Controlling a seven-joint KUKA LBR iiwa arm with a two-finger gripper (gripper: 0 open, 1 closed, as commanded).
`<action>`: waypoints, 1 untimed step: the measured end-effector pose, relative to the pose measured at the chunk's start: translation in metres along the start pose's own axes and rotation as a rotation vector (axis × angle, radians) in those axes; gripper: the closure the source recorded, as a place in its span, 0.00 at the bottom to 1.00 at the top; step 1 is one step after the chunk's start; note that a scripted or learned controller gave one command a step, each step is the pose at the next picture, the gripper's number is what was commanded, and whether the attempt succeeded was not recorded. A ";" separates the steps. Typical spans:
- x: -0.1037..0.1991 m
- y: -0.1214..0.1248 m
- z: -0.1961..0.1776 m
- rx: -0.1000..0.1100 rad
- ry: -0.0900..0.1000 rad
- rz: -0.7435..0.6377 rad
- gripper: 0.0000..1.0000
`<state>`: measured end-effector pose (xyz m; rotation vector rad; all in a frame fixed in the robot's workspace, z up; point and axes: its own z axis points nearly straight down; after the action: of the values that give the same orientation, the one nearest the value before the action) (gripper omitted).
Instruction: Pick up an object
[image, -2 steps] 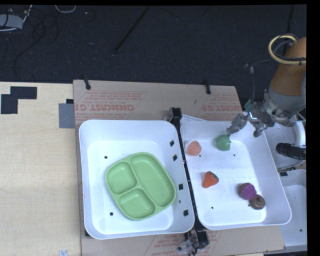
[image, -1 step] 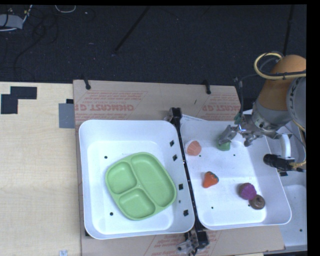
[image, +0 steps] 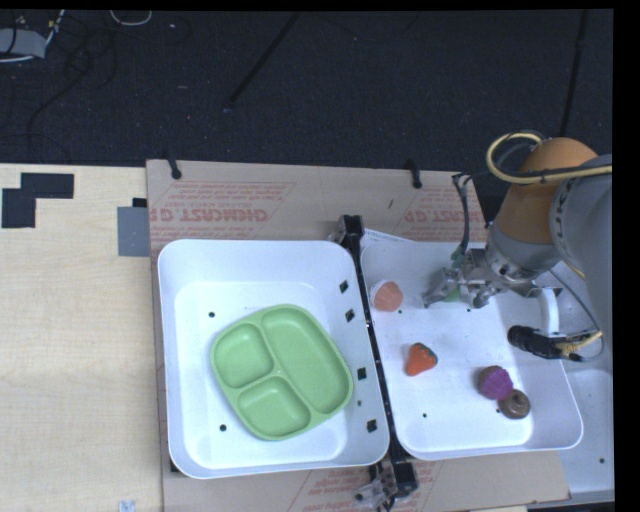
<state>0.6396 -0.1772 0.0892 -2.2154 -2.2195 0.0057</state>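
- From my remote station: a robotics lab bench; two white bins (image: 180, 300) clipped side by side on printed cardboard (image: 260, 205)
- A grey-and-orange industrial arm (image: 545, 205) over the bench; loose cables (image: 40, 35) across dark carpet behind

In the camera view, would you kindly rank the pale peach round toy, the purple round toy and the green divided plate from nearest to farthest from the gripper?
Measured from the gripper, in the right bin's upper part:
1. Pale peach round toy, to its left beside the divider between the bins.
2. Purple round toy, below it, lower right in the same bin.
3. Green divided plate, in the left bin, far left.
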 end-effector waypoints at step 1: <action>0.000 0.000 -0.013 -0.001 0.000 0.000 1.00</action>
<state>0.6402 -0.1775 0.1023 -2.2155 -2.2198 0.0045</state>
